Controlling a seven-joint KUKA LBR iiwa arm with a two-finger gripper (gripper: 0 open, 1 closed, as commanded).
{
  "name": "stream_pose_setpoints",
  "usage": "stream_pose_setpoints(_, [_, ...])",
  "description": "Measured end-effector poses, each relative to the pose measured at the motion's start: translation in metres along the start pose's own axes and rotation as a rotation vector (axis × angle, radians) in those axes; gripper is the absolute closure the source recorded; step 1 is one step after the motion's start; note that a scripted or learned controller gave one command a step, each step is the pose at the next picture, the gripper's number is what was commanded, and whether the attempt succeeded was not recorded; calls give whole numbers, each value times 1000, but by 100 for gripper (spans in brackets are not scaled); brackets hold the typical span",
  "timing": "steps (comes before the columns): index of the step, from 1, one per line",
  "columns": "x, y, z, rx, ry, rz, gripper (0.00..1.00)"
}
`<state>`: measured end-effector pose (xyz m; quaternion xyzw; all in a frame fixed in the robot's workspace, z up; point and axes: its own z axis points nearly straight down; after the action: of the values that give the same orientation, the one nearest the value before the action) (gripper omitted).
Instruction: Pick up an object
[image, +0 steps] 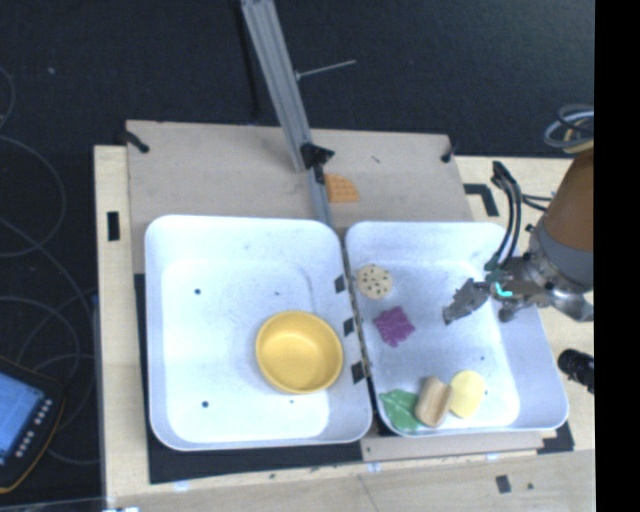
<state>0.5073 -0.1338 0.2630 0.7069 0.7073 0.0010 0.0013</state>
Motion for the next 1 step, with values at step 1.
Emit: stream_pose_setpoints(1, [5, 8, 53, 6, -1, 4, 0])
